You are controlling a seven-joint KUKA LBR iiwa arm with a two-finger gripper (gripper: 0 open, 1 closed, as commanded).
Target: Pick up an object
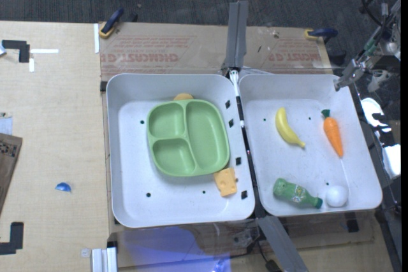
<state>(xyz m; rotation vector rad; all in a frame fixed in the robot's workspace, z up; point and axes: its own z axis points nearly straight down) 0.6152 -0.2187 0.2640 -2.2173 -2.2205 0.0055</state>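
Camera view, curved yellow banana (pixel 289 127), orange carrot (pixel 333 134)

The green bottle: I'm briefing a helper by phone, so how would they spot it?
Look in the right bin, along its near edge. The green bottle lies on its side there, just left of a white ball. It is the only green item in that bin, unlike the banana and carrot.

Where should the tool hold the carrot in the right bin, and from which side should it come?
Probably grip the carrot across its thick orange upper part, just below the green top, coming from above. It lies flat on the right bin floor, apart from the banana, so both long sides look free.
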